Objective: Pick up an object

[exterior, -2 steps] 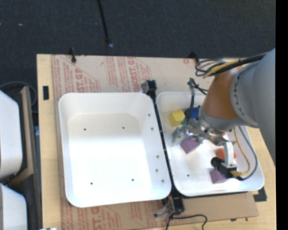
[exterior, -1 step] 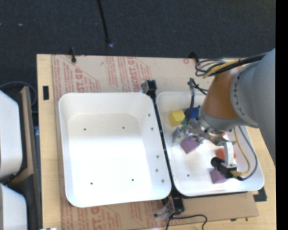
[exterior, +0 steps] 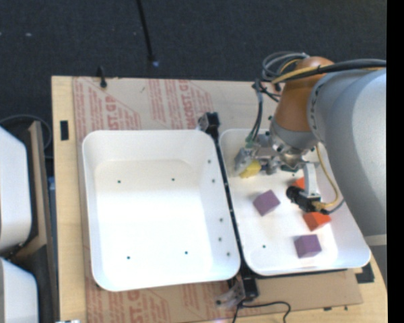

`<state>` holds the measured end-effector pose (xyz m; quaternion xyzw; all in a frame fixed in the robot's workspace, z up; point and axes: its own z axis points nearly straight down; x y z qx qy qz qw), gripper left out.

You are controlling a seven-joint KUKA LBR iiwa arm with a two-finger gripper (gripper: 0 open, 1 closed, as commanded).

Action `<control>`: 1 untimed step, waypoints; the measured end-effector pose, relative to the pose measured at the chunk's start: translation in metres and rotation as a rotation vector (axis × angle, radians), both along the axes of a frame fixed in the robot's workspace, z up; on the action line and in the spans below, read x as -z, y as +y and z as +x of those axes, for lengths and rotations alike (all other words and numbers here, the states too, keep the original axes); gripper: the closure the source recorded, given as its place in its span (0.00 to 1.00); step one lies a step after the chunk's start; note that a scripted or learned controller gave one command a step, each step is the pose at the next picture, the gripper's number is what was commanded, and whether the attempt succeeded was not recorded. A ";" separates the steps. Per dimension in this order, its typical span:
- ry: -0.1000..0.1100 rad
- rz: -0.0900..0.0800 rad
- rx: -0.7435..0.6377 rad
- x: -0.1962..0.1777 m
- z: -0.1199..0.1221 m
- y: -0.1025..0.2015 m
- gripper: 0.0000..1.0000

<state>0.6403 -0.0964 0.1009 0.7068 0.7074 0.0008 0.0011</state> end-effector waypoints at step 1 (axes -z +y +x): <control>0.000 0.000 0.001 -0.011 -0.001 -0.001 1.00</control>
